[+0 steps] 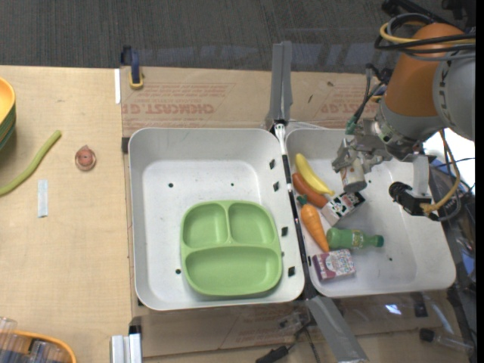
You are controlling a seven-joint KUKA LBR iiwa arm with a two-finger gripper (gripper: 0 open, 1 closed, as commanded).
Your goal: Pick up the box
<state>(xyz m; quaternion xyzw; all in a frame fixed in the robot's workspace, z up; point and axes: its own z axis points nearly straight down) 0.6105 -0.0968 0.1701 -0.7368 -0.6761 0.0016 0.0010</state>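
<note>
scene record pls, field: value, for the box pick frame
left bin: green divided tray
right bin: banana, sausage, carrot, green bottle, pink box, black-and-white carton
gripper: over right bin's far side, just above the carton
pink box state: flat near the front wall, apart from gripper
bench left: green bean, small pink item

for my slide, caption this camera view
Claw poised over the box in the right bin.

Bright, even overhead light; soft shadows inside the 2 white bins (pixel 144 203). Glare right of the right bin. Slight overall softness, dim floor above.
</note>
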